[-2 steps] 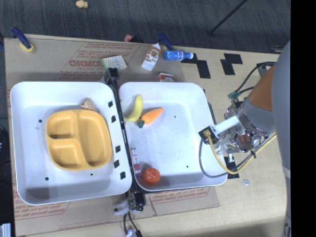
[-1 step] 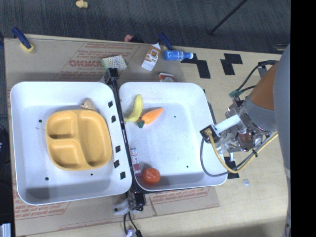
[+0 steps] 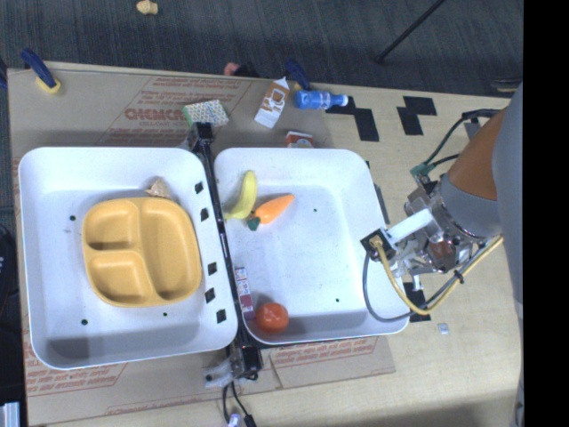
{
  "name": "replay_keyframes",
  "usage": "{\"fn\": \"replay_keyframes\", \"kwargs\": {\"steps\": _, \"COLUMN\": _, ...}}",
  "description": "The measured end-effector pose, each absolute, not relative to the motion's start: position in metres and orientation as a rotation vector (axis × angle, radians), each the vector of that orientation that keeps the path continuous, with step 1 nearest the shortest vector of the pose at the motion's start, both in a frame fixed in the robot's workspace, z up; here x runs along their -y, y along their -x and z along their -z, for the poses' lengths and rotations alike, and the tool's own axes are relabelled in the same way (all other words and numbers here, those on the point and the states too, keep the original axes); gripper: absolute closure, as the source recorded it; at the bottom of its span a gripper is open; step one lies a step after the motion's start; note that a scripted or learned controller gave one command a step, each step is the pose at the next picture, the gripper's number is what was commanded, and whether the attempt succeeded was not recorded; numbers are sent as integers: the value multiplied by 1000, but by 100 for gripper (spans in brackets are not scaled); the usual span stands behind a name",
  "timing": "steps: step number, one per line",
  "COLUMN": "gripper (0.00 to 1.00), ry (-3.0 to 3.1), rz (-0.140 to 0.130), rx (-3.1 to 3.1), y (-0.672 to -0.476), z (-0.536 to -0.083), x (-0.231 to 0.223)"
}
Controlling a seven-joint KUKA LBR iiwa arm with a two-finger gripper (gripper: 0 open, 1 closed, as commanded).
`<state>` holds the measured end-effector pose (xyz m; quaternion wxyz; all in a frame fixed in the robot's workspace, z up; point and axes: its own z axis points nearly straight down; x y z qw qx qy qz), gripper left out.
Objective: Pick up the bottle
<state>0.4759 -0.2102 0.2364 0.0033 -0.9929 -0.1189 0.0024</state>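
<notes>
A small blue bottle point(image 3: 318, 100) lies on its side on the bench behind the right bin point(image 3: 354, 163), outside it, with its cap pointing right. My gripper point(image 3: 425, 258) hangs low just past the right bin's right wall, near its front corner, well away from the bottle. Cables loop around the gripper, and nothing shows held in it.
The right bin holds a banana point(image 3: 244, 195), a carrot point(image 3: 272, 207) and a tomato point(image 3: 272, 317). A yellow divided plate point(image 3: 140, 249) fills much of the left bin point(image 3: 44, 172). A small carton point(image 3: 271, 103) and a patterned packet point(image 3: 206, 111) lie behind the bins, next to the bottle.
</notes>
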Motion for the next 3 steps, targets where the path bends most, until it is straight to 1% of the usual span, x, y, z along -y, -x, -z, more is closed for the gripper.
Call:
{"fn": "replay_keyframes", "kwargs": {"steps": 1, "gripper": 100, "ry": 3098, "rz": -9, "rx": 482, "y": -476, "z": -166, "x": 173}}
{"fn": "replay_keyframes", "kwargs": {"steps": 2, "gripper": 100, "ry": 3114, "rz": -7, "rx": 389, "y": -476, "z": -181, "x": 183}}
{"fn": "replay_keyframes", "kwargs": {"steps": 3, "gripper": 100, "ry": 3121, "rz": -4, "rx": 324, "y": -476, "z": -206, "x": 186}}
